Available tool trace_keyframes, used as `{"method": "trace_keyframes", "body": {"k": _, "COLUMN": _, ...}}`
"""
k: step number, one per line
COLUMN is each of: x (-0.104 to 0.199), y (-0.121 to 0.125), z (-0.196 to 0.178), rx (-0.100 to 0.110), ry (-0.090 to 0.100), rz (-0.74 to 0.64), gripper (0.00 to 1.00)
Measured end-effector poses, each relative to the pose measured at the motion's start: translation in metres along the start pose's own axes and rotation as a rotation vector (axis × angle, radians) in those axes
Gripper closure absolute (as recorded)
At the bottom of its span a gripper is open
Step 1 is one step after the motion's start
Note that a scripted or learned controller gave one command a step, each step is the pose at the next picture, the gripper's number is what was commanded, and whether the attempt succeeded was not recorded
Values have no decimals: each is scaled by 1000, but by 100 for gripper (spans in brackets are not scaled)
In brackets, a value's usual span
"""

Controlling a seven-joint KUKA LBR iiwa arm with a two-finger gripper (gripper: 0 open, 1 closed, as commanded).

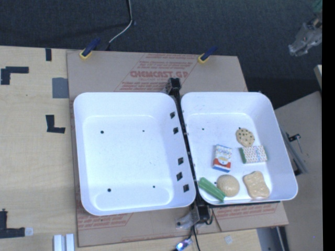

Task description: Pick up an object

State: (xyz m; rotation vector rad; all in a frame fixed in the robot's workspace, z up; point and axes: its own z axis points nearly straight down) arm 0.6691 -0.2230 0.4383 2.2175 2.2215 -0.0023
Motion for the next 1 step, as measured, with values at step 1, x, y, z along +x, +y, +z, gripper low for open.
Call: {"method": "trace_keyframes", "body": {"k": 1, "x": 16, "y": -56, "z": 165, "rx": 21, "ry": 8, "rz": 4, "gripper": 100}}
